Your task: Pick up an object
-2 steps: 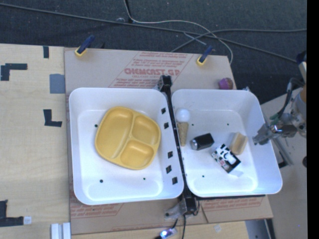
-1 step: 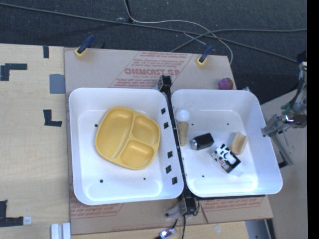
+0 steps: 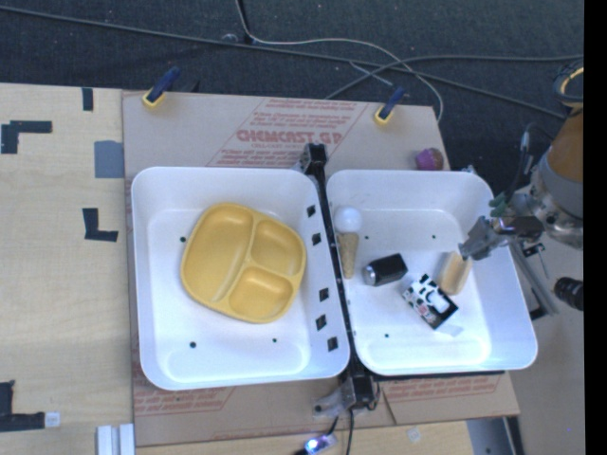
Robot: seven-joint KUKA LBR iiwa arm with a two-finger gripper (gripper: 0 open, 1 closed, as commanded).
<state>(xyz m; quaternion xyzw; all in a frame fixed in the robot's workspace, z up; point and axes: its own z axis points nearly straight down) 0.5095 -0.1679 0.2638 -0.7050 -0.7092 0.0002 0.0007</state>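
The right bin (image 3: 493,335) holds several small things. A toy ice cream cone (image 3: 349,238) with a white ball on top lies by the bin's left wall. A short black cylinder (image 3: 384,270) rests near the middle. Right of it lies a black-and-white patterned object (image 3: 429,300). A tan stick-shaped piece (image 3: 453,273) lies just above that one. My gripper (image 3: 477,240) hangs over the bin's right side, directly above the upper end of the tan piece. Whether it touches the piece is unclear.
The left bin (image 3: 161,330) holds a yellow divided plate (image 3: 243,262). A small purple object (image 3: 429,158) sits on the cardboard behind the right bin. Two yellow-and-blue clamps (image 3: 161,87) (image 3: 389,105) hold the cardboard's far edge. Cables run across the dark floor behind.
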